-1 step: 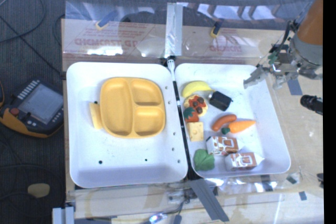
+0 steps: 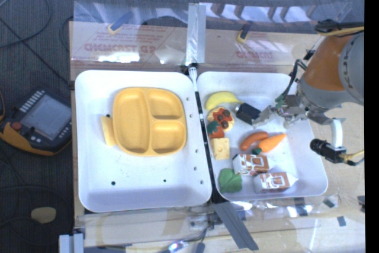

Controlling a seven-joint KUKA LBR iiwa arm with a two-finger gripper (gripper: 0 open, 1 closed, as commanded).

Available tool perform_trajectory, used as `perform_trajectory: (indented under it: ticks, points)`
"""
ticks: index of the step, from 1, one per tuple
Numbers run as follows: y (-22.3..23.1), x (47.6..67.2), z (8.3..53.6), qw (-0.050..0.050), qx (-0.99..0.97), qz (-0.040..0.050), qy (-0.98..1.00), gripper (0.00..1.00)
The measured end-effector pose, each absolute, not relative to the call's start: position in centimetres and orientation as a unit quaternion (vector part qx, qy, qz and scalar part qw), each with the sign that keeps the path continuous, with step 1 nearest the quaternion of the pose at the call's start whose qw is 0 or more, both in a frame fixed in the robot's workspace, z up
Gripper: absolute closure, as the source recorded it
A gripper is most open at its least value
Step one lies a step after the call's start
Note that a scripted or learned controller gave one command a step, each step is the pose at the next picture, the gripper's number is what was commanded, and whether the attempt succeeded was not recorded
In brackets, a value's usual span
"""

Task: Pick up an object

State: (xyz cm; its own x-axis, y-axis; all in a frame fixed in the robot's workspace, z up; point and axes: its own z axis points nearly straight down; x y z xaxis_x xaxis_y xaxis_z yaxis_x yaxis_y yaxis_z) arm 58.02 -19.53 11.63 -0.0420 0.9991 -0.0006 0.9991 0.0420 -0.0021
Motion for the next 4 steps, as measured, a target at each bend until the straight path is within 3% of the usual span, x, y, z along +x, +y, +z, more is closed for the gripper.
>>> perform_trajectory:
  ticks: [2,3,4]
  points:
    - [-15.0,50.5,9.1,-0.009,-0.670,-0.0037,-0.742,0.00]
    - [-15.8,52.4,22.0,-0.001,-0.732,0.0017,-0.681,0.00]
    - [-15.7,52.4,22.9,0.000,-0.732,0.0023,-0.682,1.00]
